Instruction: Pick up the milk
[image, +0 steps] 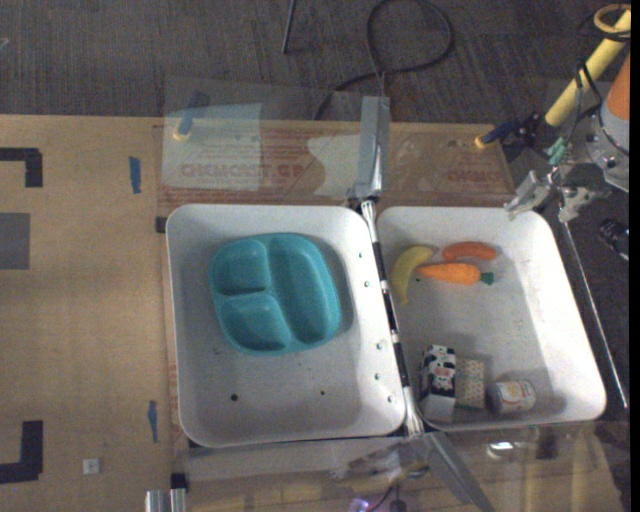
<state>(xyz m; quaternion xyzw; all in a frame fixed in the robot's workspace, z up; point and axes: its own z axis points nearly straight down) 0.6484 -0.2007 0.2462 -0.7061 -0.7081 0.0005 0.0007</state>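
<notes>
You find the small milk carton with black-and-white cow patches (437, 374) standing in the right-hand shallow white bin (560, 320), down at about seven o'clock of that bin, close against the bin's left wall and near its front edge. Just beside it at its three o'clock sits a small tan speckled block (470, 381), and beyond that, again toward three o'clock, a short grey can with a pinkish label (511, 396) lies on its side. Toward the bin's eleven o'clock you see a yellow banana (407, 269), with an orange carrot with a green stub (457, 273) touching or just beside it and a second orange piece (469, 251) right behind the carrot. The left-hand white bin (200, 390) holds a teal plastic plate with three compartments (275, 291), lying slightly toward that bin's twelve o'clock. The two-finger gripper (545, 187) hangs over the right bin's far rim at about one o'clock, well apart from the milk carton, with nothing between its fingers; whether they are spread or pressed together you cannot tell from this angle.
</notes>
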